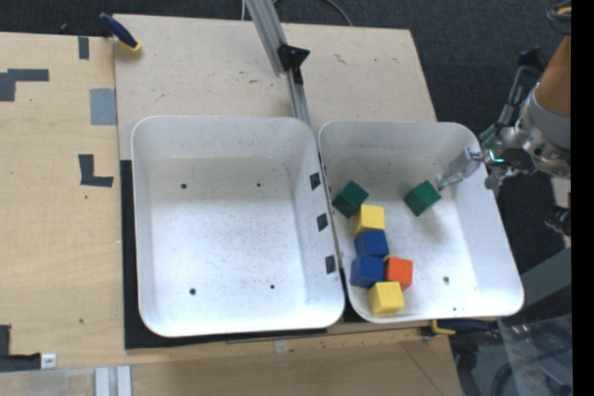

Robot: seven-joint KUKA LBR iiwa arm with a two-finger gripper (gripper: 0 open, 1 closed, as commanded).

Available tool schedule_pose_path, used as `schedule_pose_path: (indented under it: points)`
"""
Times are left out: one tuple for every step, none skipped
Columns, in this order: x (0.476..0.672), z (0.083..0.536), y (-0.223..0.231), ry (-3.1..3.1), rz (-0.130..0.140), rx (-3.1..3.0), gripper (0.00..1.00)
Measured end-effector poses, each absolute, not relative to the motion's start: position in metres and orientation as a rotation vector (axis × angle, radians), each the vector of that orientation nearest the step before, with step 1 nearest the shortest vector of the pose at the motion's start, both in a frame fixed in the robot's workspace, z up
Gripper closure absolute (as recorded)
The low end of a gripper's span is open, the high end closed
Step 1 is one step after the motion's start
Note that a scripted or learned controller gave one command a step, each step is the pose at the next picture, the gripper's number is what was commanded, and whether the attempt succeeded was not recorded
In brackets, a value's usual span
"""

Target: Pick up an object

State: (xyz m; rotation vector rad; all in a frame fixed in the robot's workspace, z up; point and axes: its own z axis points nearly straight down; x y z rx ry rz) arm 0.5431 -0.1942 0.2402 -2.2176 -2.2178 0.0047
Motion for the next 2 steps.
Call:
schedule_pose_path:
  points:
    - [0.544,0.243,-0.194,-2.223,0.001,-2.219,0.00]
    - [0.535,0.183,-0.196,-2.218,0.007,-2.217,0.00]
